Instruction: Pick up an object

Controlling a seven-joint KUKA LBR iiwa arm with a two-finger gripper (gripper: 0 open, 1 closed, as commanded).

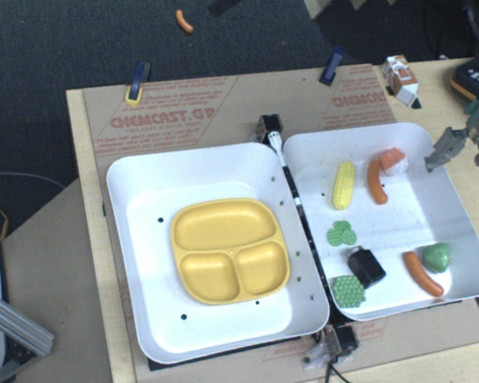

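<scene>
The hand [462,145] hangs at the right edge of the right bin [447,205], just outside its rim, with two grey fingers [443,148] spread apart and nothing between them: it is released.

The right bin holds the loose things, and each can be placed from the yellow corn cob [343,185] near its upper middle. Just right of the corn lies an orange sausage [377,181], upright on the picture, and touching its top right is a small pink and white piece [393,161]. Below the corn sits a green leafy piece [341,234]. Further below and a little right is a black block [366,266], and touching its lower left is a round dotted green piece [347,290] against the bin's front wall. Well to the lower right of the corn, a second orange sausage [422,273] lies slanted, with a green pepper [437,256] touching its upper right.

Left of the corn, across the divide, the left bin [142,240] holds a yellow three-part plate [229,249] in its middle. Both bins rest on the brown counter [212,103].
</scene>
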